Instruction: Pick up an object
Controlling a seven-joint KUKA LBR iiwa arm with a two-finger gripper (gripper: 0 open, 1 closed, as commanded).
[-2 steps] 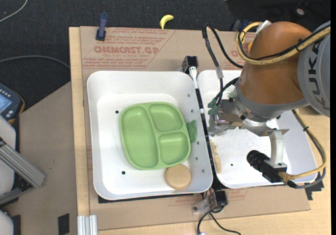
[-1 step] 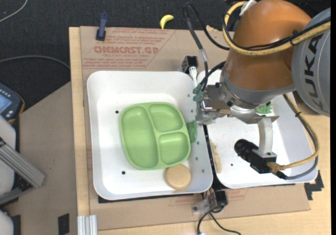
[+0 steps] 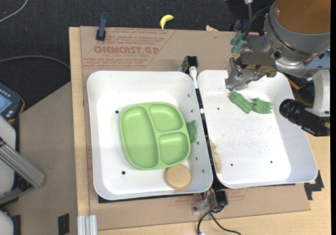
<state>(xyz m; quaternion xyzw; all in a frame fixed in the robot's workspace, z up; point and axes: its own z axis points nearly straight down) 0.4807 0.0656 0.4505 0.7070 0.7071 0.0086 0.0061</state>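
Observation:
A green toy (image 3: pixel 250 104) with a long stalk and a leafy end lies in the far part of the right bin (image 3: pixel 262 160). My gripper (image 3: pixel 235 85) hangs just above the toy's left end, its metal fingers pointing down close to the stalk. Nothing shows between them. In the left bin (image 3: pixel 105 124) sit a green divided plate (image 3: pixel 155 135) and a tan round cookie-like piece (image 3: pixel 178 177) near the front. A small green piece (image 3: pixel 191 130) rests against the plate's right edge.
A black brush-like tool (image 3: pixel 192 74) lies along the ridge between the bins. A yellow banana (image 3: pixel 166 20) and a blue clip (image 3: pixel 101 27) lie beyond the cardboard's far edge. A black camera body (image 3: pixel 302 116) juts in at the right bin's edge.

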